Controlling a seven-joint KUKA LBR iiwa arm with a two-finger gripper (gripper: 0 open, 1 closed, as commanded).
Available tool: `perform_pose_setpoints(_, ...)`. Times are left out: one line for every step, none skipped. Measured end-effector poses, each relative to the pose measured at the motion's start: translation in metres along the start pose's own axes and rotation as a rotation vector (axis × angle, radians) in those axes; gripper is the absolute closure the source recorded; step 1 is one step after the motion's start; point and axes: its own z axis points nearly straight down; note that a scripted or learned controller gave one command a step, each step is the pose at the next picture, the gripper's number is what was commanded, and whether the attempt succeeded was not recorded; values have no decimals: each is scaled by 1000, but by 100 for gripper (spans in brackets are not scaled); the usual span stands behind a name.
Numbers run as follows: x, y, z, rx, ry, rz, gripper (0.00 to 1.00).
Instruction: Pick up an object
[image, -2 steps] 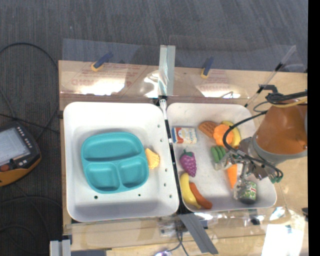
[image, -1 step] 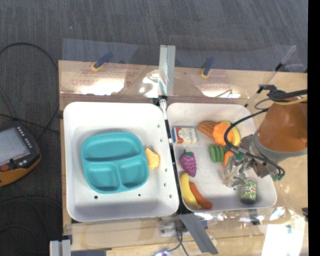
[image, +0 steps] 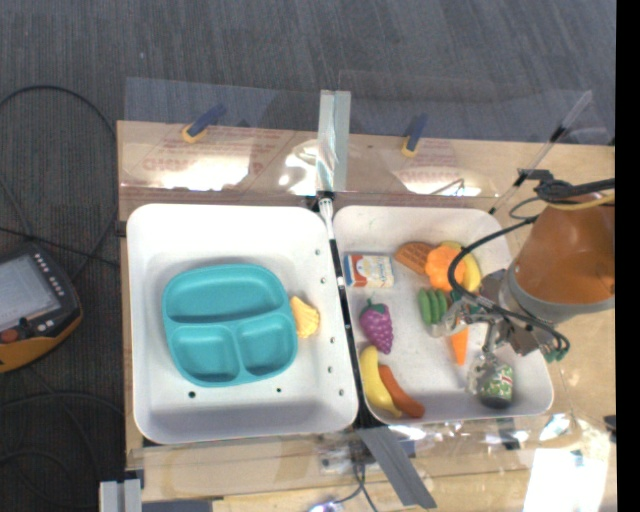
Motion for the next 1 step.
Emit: perform_pose_setpoints(-1,0,-9,2,0,1,100)
